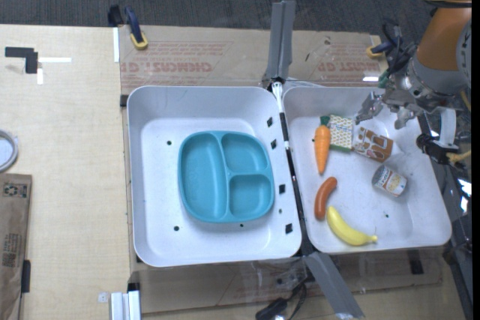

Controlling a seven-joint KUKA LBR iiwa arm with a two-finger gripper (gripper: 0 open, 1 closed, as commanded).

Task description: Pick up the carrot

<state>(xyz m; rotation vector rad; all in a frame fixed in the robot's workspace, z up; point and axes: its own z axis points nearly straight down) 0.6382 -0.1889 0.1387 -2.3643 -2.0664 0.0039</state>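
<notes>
The carrot (322, 149) is orange with a green top. It lies in the right bin (420, 236) near its left wall, tip pointing toward the front. My gripper (383, 113) hangs over the back of that bin, to the right of the carrot and above a brown packet (373, 144). Its fingers (367, 108) are spread open with nothing between them, well apart from the carrot.
Beside the carrot lie a checked box (341, 133), a red sausage (325, 197), a banana (349, 228) and a small can (390, 180). The left bin (150, 236) holds a blue divided plate (225, 176). A grey post (281, 41) stands behind the bins' shared wall.
</notes>
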